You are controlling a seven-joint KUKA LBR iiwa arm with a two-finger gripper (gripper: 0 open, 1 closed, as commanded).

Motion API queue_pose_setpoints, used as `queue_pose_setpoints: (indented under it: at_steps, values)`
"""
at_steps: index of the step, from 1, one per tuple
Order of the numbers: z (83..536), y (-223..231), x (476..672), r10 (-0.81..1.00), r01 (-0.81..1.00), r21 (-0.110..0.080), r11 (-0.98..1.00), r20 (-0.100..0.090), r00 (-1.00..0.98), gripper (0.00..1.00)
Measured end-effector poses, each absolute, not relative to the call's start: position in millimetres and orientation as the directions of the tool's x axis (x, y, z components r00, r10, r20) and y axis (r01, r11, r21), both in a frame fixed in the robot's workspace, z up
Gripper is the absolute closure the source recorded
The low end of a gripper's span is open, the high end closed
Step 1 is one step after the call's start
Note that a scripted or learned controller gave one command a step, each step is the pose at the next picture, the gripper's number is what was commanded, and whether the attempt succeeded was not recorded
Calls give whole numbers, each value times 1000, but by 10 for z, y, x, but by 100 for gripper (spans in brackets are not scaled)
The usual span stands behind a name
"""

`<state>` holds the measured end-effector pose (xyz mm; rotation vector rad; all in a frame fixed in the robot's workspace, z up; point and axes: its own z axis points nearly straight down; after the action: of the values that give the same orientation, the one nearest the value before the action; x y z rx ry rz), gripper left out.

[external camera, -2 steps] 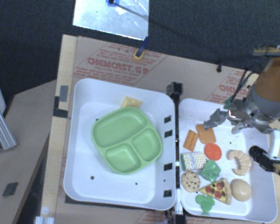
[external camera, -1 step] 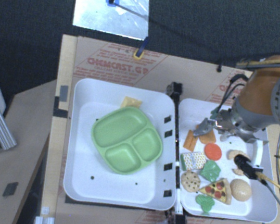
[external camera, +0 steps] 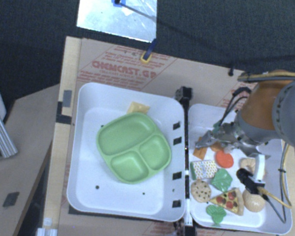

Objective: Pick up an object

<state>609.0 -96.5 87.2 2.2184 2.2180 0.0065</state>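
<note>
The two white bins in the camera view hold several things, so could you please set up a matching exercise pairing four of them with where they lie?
Things:
1. green divided plate
2. pizza slice
3. cookie
4. gripper

Places:
A. right bin, near its front edge, right of the cookie
B. over the right bin's back left part
C. middle of the left bin
D. right bin, against the divider side, below the checkered cracker

Pairs: 1-C, 2-A, 3-D, 4-B

Bench (external camera: 60, 145) carries cardboard sheet (external camera: 123, 63); two white bins (external camera: 87, 133) side by side on it.
</note>
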Motion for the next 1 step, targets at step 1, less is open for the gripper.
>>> queue_pose_setpoints:
  at_steps: [1]
  values:
    - [998,-975,6099,1000,1000,9,0,-2,0,100]
